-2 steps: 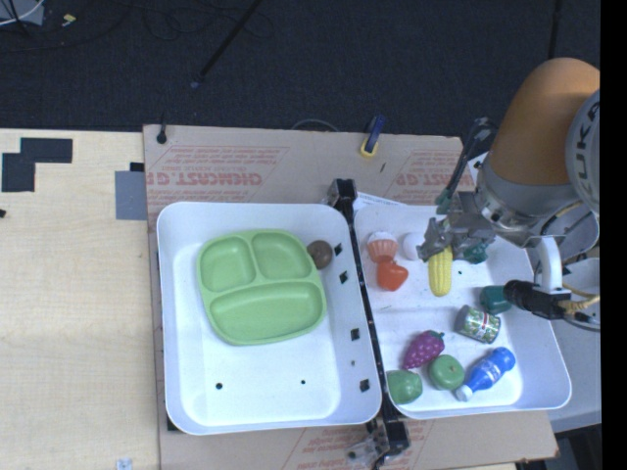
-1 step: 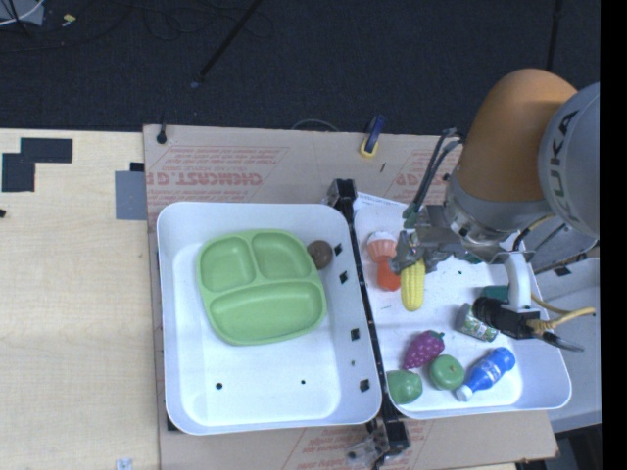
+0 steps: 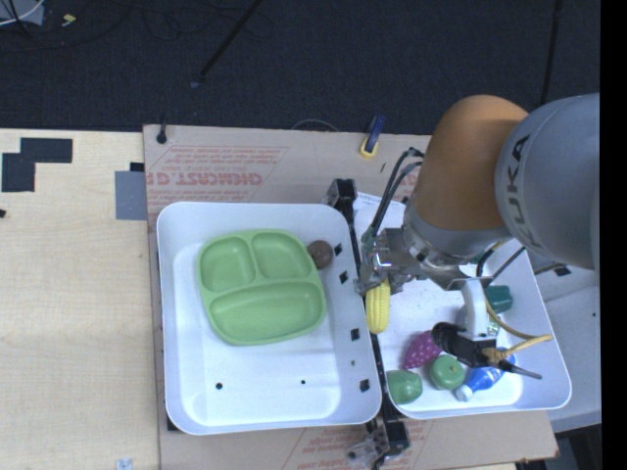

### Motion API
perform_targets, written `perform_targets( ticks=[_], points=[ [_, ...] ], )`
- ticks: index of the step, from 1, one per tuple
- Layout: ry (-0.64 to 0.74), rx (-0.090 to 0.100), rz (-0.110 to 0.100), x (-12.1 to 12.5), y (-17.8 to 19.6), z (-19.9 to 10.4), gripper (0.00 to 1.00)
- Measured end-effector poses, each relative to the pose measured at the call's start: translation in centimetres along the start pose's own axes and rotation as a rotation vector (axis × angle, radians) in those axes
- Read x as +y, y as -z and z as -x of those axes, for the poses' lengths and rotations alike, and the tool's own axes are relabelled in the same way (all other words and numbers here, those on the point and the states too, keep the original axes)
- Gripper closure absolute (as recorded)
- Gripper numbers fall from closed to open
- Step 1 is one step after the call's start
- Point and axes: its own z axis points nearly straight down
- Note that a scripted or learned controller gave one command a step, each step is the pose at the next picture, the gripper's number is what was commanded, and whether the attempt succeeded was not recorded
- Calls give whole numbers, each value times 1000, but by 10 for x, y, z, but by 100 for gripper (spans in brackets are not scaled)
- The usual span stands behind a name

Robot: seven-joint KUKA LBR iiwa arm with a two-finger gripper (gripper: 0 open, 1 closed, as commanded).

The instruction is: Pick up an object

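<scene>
Camera view: gripper (image 3: pixel 375 284) at center-right, clenched on corn cob (image 3: pixel 377 308) at right bin's (image 3: pixel 549 385) left edge. "KUKA" reads on the arm (image 3: pixel 549 189), mirrored red lettering on cardboard (image 3: pixel 220 169) upper center; green tray (image 3: pixel 263 287) in left bin (image 3: pixel 255 404)

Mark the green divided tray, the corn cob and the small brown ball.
green divided tray (image 3: pixel 263 287), camera view, ridge between compartments.
corn cob (image 3: pixel 377 308), camera view, middle of the yellow kernels.
small brown ball (image 3: pixel 319 253), camera view, its top.
</scene>
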Motion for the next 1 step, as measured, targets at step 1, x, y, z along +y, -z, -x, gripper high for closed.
perform_targets(
  ticks=[1],
  points=[
    [0, 0, 1, -27, 3, -50, 100]
  ],
)
